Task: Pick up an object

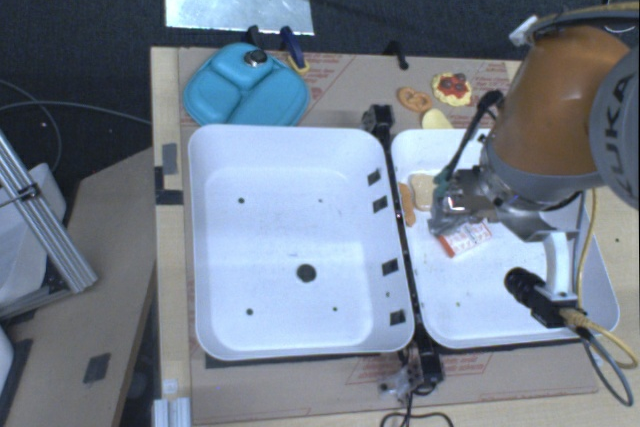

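Taking the black divider (395,215) between the two bins as the landmark: well to its left and up on the table (340,80) lies a blue sectioned plate (247,87), clear of both bins. Directly left of the divider sits the left bin (230,315), with a dark round spot on its floor. Just right of the divider is the right bin (470,315), and close against the divider near its upper half lies a pale tan piece (420,190). A little further right rests a small red and white packet (466,237), flat on the bin floor. The hand (452,205) hangs low over the bin right above that packet, and from this angle the arm's wrist hides it, so whether it is wide, narrow or holding anything cannot be told. Above the right bin, on the table, sit toy foods (440,95). By my reading the pick is not yet proven: the packet looks to be resting down, so closing and lifting are left
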Action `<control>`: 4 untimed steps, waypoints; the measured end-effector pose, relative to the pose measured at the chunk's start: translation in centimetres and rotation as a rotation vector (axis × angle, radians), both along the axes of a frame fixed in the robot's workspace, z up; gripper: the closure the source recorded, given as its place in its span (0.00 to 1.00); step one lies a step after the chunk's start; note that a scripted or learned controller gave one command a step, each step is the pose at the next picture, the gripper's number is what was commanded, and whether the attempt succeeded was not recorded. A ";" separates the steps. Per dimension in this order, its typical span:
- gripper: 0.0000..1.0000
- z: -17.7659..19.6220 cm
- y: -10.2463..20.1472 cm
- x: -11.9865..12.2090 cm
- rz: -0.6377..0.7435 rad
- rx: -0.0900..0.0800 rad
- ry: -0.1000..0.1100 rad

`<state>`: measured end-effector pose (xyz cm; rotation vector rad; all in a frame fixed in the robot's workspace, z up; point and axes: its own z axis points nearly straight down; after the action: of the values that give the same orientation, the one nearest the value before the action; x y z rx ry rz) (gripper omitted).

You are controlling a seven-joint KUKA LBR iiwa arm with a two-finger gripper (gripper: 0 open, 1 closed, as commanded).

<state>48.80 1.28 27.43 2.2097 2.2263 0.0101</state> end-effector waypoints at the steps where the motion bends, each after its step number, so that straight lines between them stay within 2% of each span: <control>1: 1.00 7.9 5.3 0.0 0.003 0.003 -0.003; 2: 1.00 10.3 10.7 -0.1 0.002 0.001 0.004; 3: 1.00 27.0 4.0 -0.1 -0.011 0.002 -0.014; 4: 1.00 23.1 8.9 -0.2 0.001 0.000 0.008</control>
<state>48.64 10.21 50.57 2.2130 2.2310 0.0012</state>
